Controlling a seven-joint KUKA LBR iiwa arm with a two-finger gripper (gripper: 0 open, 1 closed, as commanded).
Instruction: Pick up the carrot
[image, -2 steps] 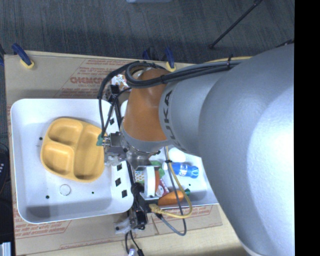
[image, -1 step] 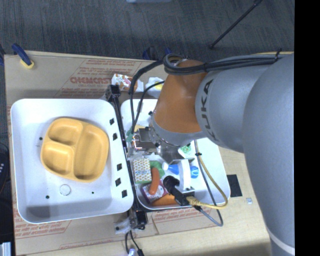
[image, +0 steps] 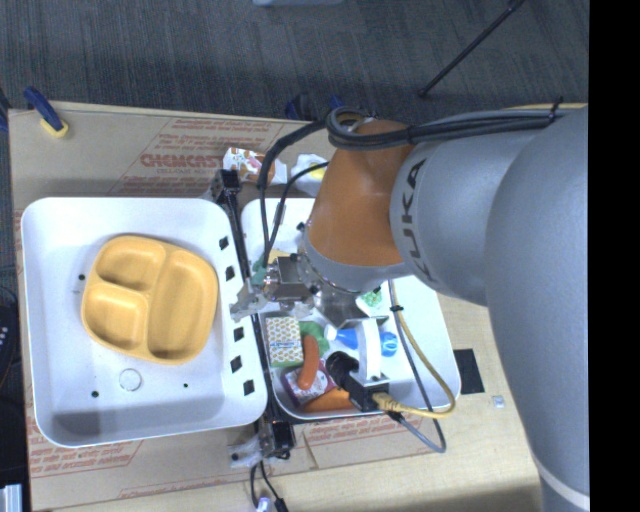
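The carrot (image: 311, 356), a slim orange-red piece with a bit of green at its upper end, lies lengthwise near the front left of the right bin (image: 440, 360). The arm's orange band and grey wrist cover most of that bin. My gripper (image: 296, 296) hangs low over the bin's left side, just above and up from the carrot. Its metal body shows beside the divider. The wrist hides what lies directly beneath the gripper.
Around the carrot lie a tan waffle-like piece (image: 283, 340), a dark red piece (image: 305, 380), an orange piece (image: 330, 402) in the front corner, and blue items (image: 385, 345). The left bin (image: 60, 400) holds a yellow divided plate (image: 150, 297). Cables run over the right bin.
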